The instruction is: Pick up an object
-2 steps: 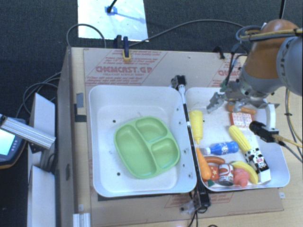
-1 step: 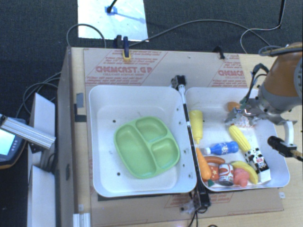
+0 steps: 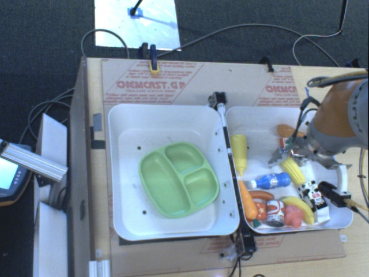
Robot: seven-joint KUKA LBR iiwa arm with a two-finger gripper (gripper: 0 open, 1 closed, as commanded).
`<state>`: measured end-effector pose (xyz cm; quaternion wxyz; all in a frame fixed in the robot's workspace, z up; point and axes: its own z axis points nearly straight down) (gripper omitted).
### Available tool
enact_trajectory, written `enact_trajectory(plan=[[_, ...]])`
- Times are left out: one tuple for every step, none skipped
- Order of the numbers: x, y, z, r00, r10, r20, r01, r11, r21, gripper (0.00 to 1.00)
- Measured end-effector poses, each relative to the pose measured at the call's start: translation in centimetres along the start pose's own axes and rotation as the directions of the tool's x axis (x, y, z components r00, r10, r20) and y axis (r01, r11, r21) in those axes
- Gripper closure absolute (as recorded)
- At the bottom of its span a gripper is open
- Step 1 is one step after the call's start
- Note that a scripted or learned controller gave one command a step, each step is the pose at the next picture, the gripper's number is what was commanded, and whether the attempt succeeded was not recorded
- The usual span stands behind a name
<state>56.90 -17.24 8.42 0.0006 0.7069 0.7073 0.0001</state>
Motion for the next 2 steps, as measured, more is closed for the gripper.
enact_trajectory(plan=[[0.2,9.7,0.0,1.000,0.001,-0.003,-0.001,1.000,0.014,0.00],[-1.2,2.7,-7.6,1.000,-0.001,0.001,0.001,1.000,-0.003,0.00]])
